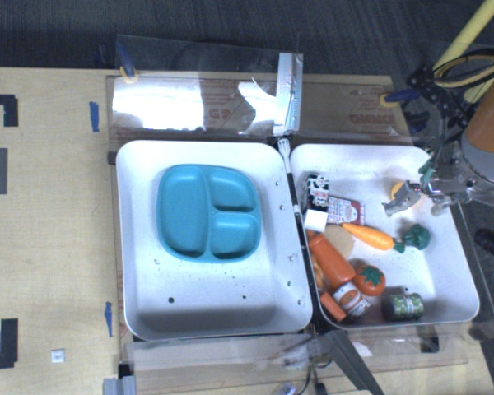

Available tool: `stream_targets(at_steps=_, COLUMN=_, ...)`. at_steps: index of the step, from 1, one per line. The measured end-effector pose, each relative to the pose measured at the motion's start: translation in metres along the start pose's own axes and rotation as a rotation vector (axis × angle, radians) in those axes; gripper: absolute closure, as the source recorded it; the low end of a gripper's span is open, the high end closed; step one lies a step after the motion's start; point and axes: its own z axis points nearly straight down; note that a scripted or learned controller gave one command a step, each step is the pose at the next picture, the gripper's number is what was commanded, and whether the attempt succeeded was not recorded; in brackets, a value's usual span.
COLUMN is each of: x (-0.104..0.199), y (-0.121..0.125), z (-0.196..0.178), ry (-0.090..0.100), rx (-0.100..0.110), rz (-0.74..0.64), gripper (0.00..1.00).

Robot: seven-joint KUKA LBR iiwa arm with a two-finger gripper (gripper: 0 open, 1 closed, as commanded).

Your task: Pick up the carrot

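1. The claw [410,196] hangs over the upper right of the right bin [459,280]; I cannot tell its state.
2. Just below and left of it lies the carrot [368,235], a smooth orange cone with a dark green leafy top [414,238] at its right end, pointed tip aimed left, flat on the bin floor.
3. Beside its tip lies a small carton [336,208] with cow-patch print and a red panel; the writing is too small to read.
4. The left bin [140,245] holds a blue divided plate [207,212].
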Motion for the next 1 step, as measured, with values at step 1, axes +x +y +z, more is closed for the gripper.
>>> stream_targets(at_steps=1, x=0.0062, y=-0.0109, z=0.0816, ry=-0.003, rx=-0.007, rz=-0.023, gripper=0.0)
